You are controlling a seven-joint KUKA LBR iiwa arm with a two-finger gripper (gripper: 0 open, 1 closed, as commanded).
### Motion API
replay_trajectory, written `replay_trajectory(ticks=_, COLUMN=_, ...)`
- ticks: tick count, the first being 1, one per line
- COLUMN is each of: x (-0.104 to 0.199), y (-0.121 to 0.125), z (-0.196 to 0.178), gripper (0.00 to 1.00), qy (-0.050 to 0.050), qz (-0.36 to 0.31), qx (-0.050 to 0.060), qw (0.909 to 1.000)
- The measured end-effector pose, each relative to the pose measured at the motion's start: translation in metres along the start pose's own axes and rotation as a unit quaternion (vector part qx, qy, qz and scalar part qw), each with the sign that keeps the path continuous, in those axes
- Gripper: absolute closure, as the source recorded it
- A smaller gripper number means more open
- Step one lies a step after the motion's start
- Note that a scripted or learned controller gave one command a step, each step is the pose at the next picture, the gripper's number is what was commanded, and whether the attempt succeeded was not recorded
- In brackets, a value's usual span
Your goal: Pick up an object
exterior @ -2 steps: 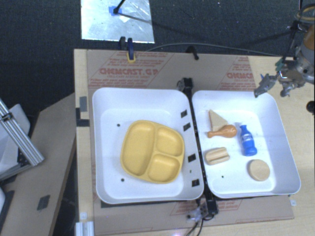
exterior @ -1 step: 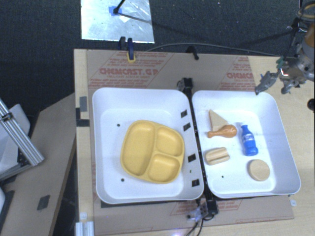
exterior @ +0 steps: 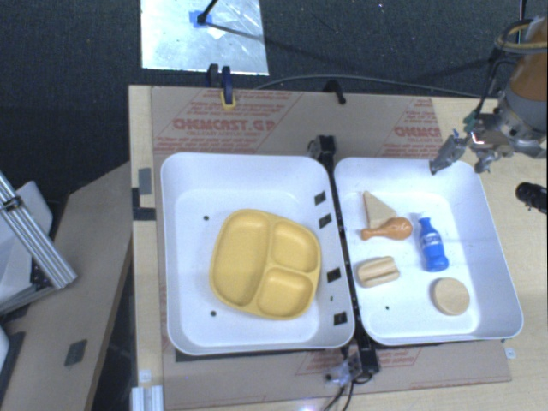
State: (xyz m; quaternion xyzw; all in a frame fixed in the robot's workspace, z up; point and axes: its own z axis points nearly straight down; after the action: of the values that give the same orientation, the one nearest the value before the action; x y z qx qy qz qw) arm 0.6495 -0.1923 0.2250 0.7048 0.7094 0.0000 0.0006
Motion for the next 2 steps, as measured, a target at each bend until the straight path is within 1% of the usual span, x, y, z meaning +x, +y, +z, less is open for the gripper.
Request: replay_trajectory(ticks=2, x=-0.001, y=-0.015, z=0.093, gripper=0.00, qy=0.000, qz=0.002, qx=0.001, qw=1.0000)
